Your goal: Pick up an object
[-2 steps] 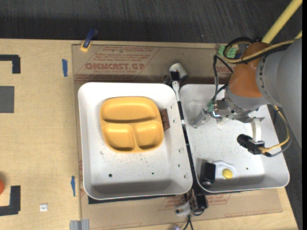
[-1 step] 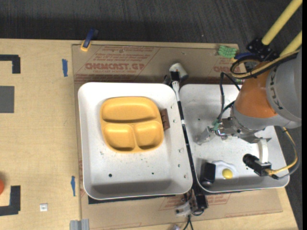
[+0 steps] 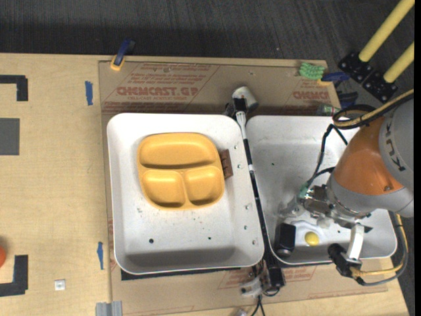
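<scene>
A yellow divided tray (image 3: pixel 180 170) is seen in the left bin (image 3: pixel 125 229). The gripper (image 3: pixel 309 232) is lowered into the right bin (image 3: pixel 283 143) at lower right, above a small yellow-and-white object (image 3: pixel 310 237).

The yellow tray (image 3: pixel 181 170) fills the left bin's (image 3: pixel 125 196) middle; the right bin's (image 3: pixel 289 143) far half lies open.

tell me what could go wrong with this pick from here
1. The end effector sits low in the right bin, over a small white and yellow object largely hidden by the wrist, so a grasp could miss.
2. A black object lies close beside it and may get knocked.
</scene>
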